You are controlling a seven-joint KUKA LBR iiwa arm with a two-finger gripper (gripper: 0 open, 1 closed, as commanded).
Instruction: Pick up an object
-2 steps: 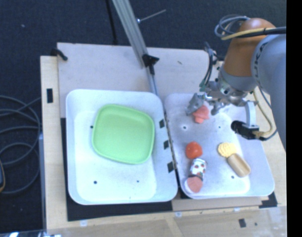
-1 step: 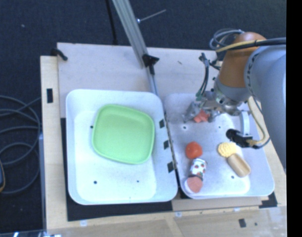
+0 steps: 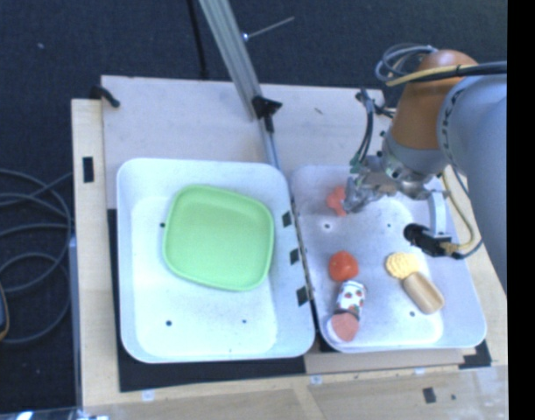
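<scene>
Camera view: hand (image 3: 353, 198) beside small orange-red object (image 3: 337, 201), right bin (image 3: 455, 322); grip state unclear.

Single grey arm (image 3: 477, 121) entering from the right edge of the worktop, its orange band (image 3: 420, 103) above the wrist. The wrist points steeply downward over the far part of the right-hand bin (image 3: 460, 322), near that bin's far edge. The pincer (image 3: 353, 198) hangs low, close to the bin floor.

Gripper (image 3: 353, 198) low in right bin (image 3: 460, 322) — beside an orange object (image 3: 336, 201).
</scene>
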